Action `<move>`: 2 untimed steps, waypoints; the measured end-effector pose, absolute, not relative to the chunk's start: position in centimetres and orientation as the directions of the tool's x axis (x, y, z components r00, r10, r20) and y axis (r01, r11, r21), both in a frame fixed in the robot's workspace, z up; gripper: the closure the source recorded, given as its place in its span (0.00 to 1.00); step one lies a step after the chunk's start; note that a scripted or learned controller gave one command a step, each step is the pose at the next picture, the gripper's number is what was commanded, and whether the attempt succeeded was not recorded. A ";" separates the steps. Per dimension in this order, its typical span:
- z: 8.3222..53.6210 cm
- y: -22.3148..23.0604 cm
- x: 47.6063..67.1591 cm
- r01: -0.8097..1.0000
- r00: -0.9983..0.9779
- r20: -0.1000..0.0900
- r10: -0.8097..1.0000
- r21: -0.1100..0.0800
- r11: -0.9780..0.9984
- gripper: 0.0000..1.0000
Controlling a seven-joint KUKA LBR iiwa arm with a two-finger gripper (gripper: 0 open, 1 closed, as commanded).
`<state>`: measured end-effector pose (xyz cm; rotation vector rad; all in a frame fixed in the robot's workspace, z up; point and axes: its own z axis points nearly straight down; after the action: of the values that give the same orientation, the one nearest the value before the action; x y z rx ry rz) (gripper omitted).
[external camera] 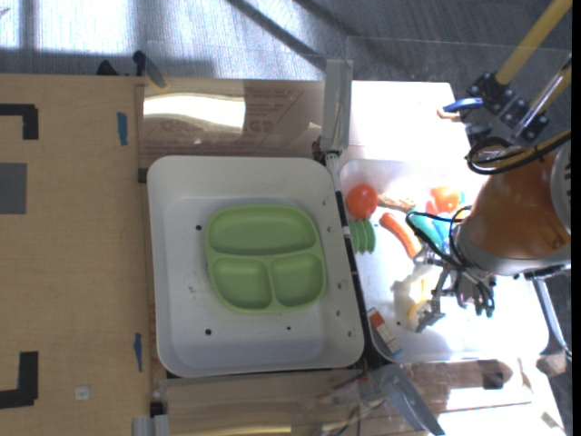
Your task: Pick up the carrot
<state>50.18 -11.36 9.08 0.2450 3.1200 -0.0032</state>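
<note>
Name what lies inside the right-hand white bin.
The right bin holds a carrot, an orange ball, a green ridged piece and pale items. The arm covers its right part.

A robotics lab: a grey-and-orange arm [522, 221] reached over two white bins [172, 243] on a plywood bench [64, 243], toy food scattered in one.

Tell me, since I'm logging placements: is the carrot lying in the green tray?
No, the carrot lies in the right bin, apart from the green tray.
</note>
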 end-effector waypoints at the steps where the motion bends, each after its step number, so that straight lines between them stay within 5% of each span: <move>1: 12.0 -14.9 54.5 0.289 -0.957 -0.009 0.289 0.000 0.957 0.00; 2: 11.6 -17.5 59.8 0.413 -0.911 -0.010 0.413 0.002 0.911 0.00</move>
<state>59.81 -17.50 11.61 0.6614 3.0610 -0.0002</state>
